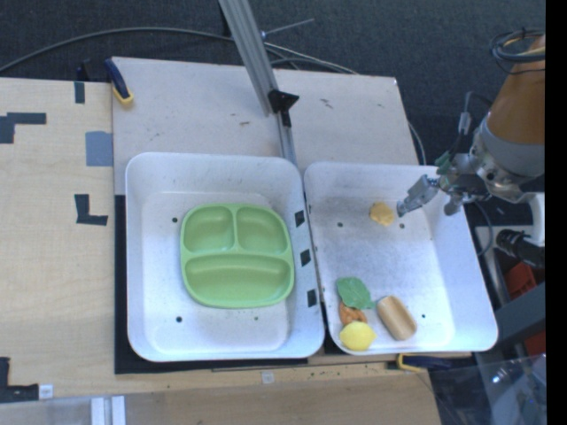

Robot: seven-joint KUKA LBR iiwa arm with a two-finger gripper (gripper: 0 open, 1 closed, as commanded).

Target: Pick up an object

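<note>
Pale wood bench, two glossy white bins. Gripper (409, 204) just beside small rounded yellow lump (382, 213), perhaps touching; finger spread unclear.

We see the arm (518, 104) coming in from the right edge, its orange band uppermost and the grey wrist section just below it. From the wrist it angles down and to the left. The gripper (409, 204) sits at the end of that reach, pointing left and slightly down. It hangs over the upper right part of the right bin. We see nothing between its fingertips. The gripper body shows as a grey, cluttered block with dark fittings, just left of the wrist. We can't tell the finger spacing from this angle.
</note>
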